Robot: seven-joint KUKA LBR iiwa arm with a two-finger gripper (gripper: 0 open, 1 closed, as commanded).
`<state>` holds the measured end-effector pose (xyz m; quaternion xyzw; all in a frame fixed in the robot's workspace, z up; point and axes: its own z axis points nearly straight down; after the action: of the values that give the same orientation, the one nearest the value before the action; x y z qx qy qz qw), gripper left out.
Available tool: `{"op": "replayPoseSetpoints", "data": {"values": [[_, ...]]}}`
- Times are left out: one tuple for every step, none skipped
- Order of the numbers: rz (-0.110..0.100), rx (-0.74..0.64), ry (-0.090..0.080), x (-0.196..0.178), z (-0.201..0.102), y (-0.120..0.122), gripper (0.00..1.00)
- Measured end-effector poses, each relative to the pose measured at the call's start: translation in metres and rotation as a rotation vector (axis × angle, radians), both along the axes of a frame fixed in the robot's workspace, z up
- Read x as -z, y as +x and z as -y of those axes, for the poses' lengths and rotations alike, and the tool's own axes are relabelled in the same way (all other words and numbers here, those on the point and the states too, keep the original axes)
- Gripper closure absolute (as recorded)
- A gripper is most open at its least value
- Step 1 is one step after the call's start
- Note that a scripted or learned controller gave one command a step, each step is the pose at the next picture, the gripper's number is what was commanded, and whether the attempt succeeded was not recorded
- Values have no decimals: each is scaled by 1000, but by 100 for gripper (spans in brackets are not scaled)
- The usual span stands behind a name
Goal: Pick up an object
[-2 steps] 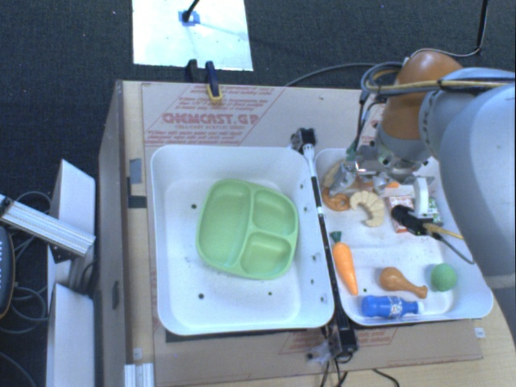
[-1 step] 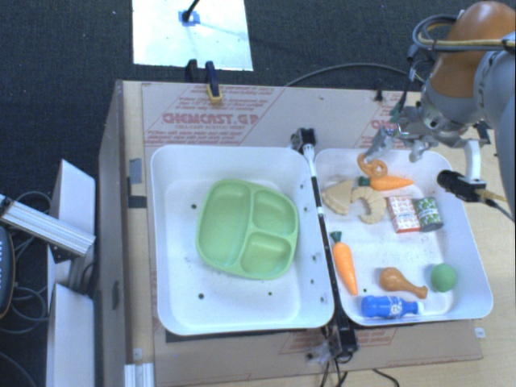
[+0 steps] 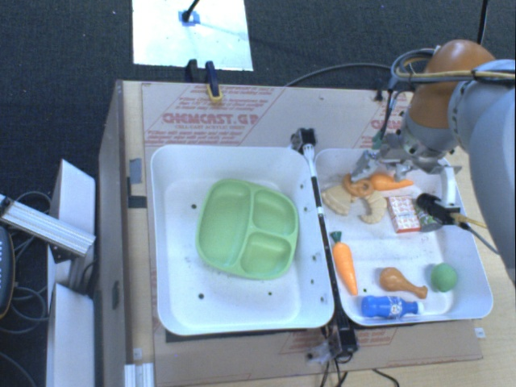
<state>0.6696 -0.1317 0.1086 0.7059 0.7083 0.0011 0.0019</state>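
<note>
Setting: dark carpet lay around a desk point(image 3: 242, 111) topped with a printed cardboard sheet; a pale square panel point(image 3: 192, 21) sat on the floor beyond the far edge.
Bins: two shallow white bins stood side by side, the left bin point(image 3: 173, 297) and the right bin point(image 3: 476, 293), their inner rims touching.
Left bin contents: a green divided plate point(image 3: 248, 228) lay near the middle, tilted a little in plan.
Right bin contents: a toy carrot point(image 3: 345, 266) lay by the left wall; a toy drumstick point(image 3: 401, 281), a green ball point(image 3: 443, 277) and a blue bottle point(image 3: 391, 306) lay along the near side; a small red-and-white packet point(image 3: 402, 214) lay mid-bin; pale bread-like pieces point(image 3: 347, 201) lay toward the far left.
Arm: it reached in from the right, orange band above the wrist, over the far part of the right bin.
Gripper: the gripper point(image 3: 372, 170) hung low at the far end; I cannot tell whether it was open or closed.
Likely target: an orange toy point(image 3: 379, 185), elongated, smooth, bright, looking like hard plastic, lying just beneath the gripper and touching the bread-like pieces.
Risk: the crowding looked troublesome; a closing grasp might catch a neighbouring piece too, or nudge the orange toy sideways.
Risk, second: its smooth rounded form seemed apt to slip out during a lift.
</note>
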Motion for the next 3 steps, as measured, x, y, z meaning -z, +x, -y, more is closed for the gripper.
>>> {"op": "replayPoseSetpoints", "data": {"values": [[10,-1,-9,7,-43,3,0],[29,-2,-2,9,3,-4,0],[33,-5,-2,-2,3,-2,100]]}}
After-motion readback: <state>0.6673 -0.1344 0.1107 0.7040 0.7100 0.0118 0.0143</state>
